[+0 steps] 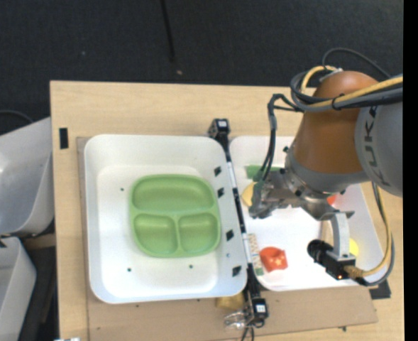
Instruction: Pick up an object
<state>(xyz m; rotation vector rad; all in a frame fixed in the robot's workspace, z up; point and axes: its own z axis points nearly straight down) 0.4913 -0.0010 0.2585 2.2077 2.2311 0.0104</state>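
Note:
My gripper [260, 203] hangs low over the left part of the right bin [301, 279], under the orange wrist band [333, 130]. Right beside it, at the bin's left wall, lies a yellow object [248, 190], partly hidden by the gripper. Just behind that sits a small green object [253, 170]. Toward the bin's front left rests a red object [272, 258], apart from the gripper. A yellow piece [353, 246] and a small red-orange piece [333, 200] peek out from under the arm on the right.
The left bin [106, 275] holds a green divided plate [174, 214] at its middle. A black fixture [327, 256] with cables juts from the arm over the right bin's front. Clips line the wall between the bins [231, 204].

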